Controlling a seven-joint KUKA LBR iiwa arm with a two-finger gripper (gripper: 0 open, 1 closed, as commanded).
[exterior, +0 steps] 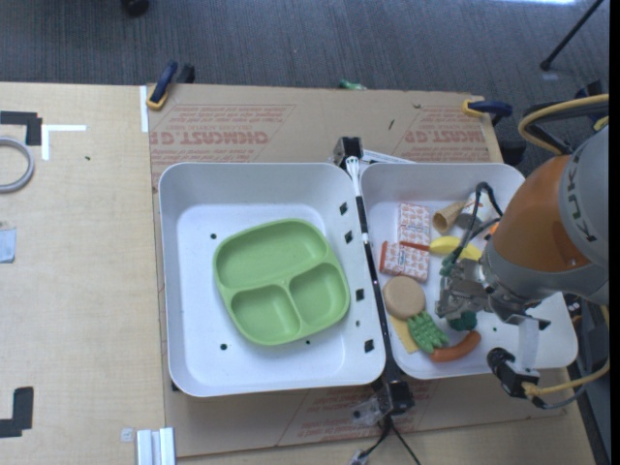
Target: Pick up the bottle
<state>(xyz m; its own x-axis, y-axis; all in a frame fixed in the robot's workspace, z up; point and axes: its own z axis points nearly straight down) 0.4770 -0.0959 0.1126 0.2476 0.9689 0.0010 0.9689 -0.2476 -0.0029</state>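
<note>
The gripper [455, 296] hangs low over the right bin's [513, 177] clutter, seeking the bottle; jaw state cannot be told.

The bottle [467, 320], a small dark green item (its shape is largely hidden beneath the gripper [453, 298]), lies in the right-hand bin [426, 169] towards its near wall, just above an orange sausage [455, 351] and beside a leafy green toy [426, 333].

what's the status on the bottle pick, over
Gripper low in right bin, over the toy food pile. Bottle not clearly made out among the items. Broccoli and sausage crowd right beside it.
</note>
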